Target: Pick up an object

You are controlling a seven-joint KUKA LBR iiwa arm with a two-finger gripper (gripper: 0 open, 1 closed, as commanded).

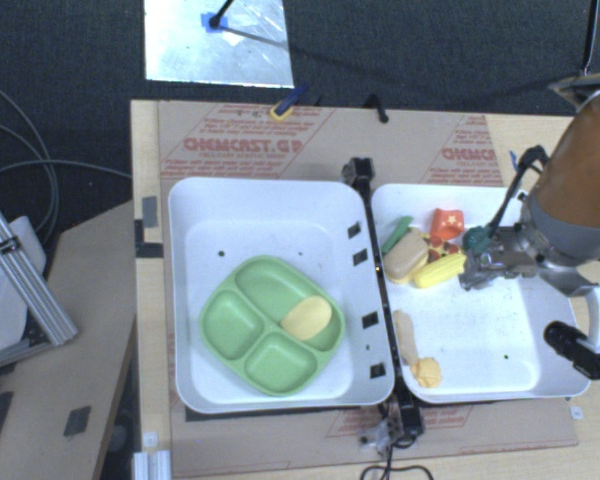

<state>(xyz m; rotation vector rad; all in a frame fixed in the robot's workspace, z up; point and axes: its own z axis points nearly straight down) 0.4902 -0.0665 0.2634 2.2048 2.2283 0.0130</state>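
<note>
Dark carpet surrounds the desk (150,268), which carries a cardboard sheet (250,143) printed "CHEMCAST GP" in red, twice along its upper edge. At centre right of the frame the gripper (477,268) sits low over the right bin (480,368); I cannot tell how far its fingers are parted, or whether anything lies between them. Just to its left lie a yellow corn-like piece (438,269), a tan bread-shaped piece (405,255), a green pod (396,233) and an orange-red piece (446,224), all crowded together in the bin's upper left. Lower down are a pale stick (407,335) and a small yellow-orange lump (427,372). Left of that, the left bin (270,208) holds a green divided plate (250,333) with a yellow lemon-like piece (307,318) in one compartment. Further out, a shiny metal sheet (217,28) lies on the carpet at upper left, and grey cables (40,168) trail at the far left.
</note>
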